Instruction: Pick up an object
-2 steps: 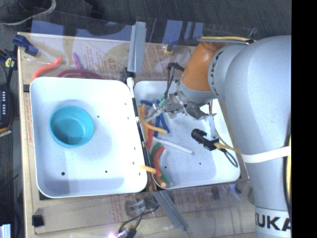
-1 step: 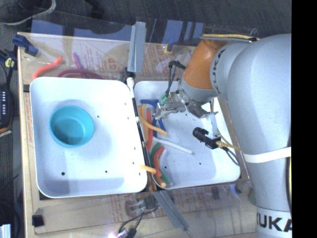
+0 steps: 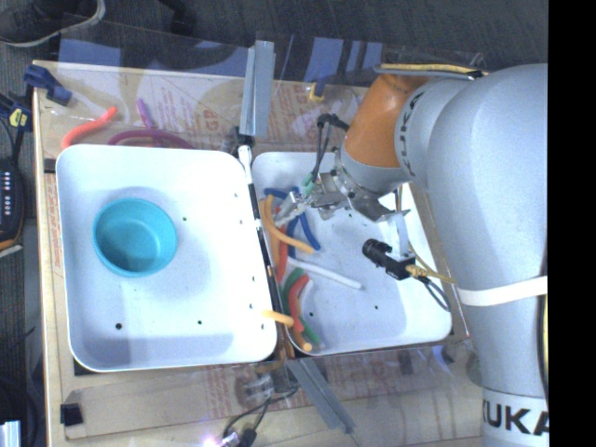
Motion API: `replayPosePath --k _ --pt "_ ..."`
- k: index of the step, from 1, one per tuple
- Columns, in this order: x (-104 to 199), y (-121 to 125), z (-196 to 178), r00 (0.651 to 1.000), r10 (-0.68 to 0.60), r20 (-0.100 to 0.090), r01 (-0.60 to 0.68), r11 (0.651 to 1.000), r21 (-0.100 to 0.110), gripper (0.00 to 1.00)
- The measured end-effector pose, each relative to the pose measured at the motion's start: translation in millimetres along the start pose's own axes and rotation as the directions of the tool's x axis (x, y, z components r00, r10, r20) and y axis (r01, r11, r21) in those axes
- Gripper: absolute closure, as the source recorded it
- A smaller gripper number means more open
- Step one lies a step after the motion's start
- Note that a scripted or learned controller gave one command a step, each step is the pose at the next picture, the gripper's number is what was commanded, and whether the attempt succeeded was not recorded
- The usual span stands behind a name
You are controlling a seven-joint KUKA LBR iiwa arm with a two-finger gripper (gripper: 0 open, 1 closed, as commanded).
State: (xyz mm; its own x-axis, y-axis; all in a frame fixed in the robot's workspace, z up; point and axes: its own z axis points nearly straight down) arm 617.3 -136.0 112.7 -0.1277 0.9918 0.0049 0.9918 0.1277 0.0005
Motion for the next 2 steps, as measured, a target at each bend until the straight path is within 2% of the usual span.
replayPosePath --k 1,2 --pt "23.6 -12.7 17.3 1.000 0.024 0.017 -0.024 1.000 -0.004 0.00" --pt "25.1 -12.1 7.3 1.000 0.020 0.013 -0.020 1.000 -0.002 1.00"
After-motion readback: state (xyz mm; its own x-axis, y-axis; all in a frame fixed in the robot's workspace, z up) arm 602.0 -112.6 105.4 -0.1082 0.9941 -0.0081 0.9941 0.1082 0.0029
